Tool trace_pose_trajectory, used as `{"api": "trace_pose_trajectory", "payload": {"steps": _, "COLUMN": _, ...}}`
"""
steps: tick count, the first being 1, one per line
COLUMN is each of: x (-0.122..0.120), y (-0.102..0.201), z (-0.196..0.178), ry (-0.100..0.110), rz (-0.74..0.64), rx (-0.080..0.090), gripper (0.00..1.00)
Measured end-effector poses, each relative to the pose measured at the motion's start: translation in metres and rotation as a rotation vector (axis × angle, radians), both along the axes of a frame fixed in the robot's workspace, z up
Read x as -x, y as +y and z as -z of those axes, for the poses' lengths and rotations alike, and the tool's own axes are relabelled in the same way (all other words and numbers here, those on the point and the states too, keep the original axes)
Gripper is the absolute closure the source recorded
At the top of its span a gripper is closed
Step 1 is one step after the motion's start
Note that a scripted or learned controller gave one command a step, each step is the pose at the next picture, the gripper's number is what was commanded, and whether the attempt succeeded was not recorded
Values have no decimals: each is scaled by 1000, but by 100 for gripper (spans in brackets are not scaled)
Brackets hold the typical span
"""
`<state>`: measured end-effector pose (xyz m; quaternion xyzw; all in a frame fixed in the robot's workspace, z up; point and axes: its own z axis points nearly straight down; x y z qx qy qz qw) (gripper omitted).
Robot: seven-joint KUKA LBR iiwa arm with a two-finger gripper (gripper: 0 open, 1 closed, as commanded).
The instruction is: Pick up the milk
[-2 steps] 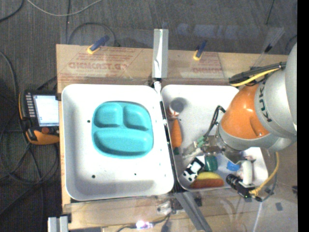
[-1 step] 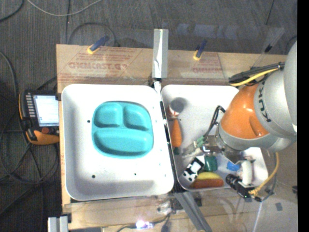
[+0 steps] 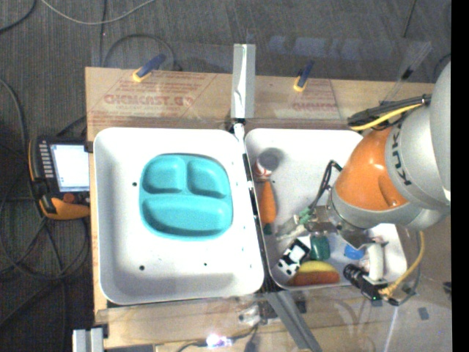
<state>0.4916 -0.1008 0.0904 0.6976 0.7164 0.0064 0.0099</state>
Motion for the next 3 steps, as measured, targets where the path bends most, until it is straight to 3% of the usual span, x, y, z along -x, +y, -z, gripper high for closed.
{"api": "trace_pose_trajectory", "payload": {"steps": 1, "x": -3, "y": 1, "z": -8, "ry": -1, "rz": -3, "rx": -5, "gripper": 100}}
{"api": "trace_pose_trajectory", "payload": {"steps": 2, "x": -2, "y": 1, "z": -7, "ry": 3, "rz": -4, "rx": -6, "gripper": 0}}
{"api": "trace_pose_trajectory", "payload": {"steps": 3, "x": -6, "y": 14, "z": -90, "ry": 28, "rz": -145, "rx": -3, "gripper": 0}}
